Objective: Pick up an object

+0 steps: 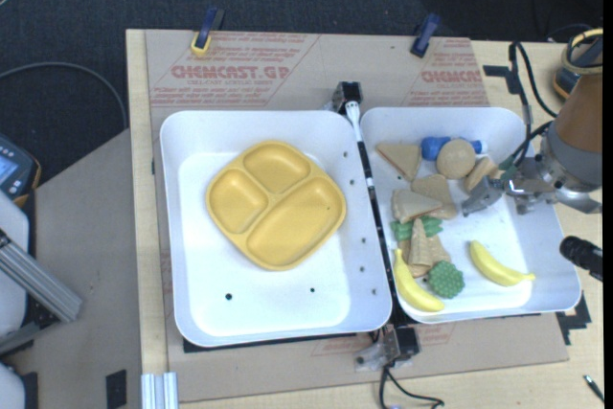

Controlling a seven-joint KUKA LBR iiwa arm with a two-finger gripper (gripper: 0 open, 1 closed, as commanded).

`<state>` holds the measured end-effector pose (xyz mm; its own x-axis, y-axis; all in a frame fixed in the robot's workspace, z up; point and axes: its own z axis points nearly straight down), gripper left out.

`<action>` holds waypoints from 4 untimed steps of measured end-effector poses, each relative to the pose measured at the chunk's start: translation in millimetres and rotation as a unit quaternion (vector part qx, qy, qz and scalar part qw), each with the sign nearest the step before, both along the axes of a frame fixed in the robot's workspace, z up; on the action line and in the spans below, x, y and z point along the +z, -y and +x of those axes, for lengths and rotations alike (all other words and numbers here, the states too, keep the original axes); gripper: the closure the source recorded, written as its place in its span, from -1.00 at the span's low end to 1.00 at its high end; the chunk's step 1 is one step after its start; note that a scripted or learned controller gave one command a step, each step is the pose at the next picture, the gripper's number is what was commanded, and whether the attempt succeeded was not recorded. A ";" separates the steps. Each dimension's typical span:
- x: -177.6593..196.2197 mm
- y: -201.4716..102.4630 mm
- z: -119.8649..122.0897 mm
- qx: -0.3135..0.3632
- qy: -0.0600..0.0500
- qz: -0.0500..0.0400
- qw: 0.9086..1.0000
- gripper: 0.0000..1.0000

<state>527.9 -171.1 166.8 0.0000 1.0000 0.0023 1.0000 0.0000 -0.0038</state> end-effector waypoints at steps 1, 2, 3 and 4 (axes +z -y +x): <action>-58.4 6.3 -5.4 -0.001 -0.001 0.000 1.000 -1.00; -82.9 5.7 -5.5 0.000 0.000 0.000 1.000 -1.00; -72.1 6.0 -5.1 -0.001 0.002 -0.001 1.000 1.00; -11.3 13.3 -5.2 0.000 0.005 -0.003 1.000 1.00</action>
<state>522.7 -184.4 155.5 0.0002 1.0000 -0.0030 1.0000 -0.0002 0.0053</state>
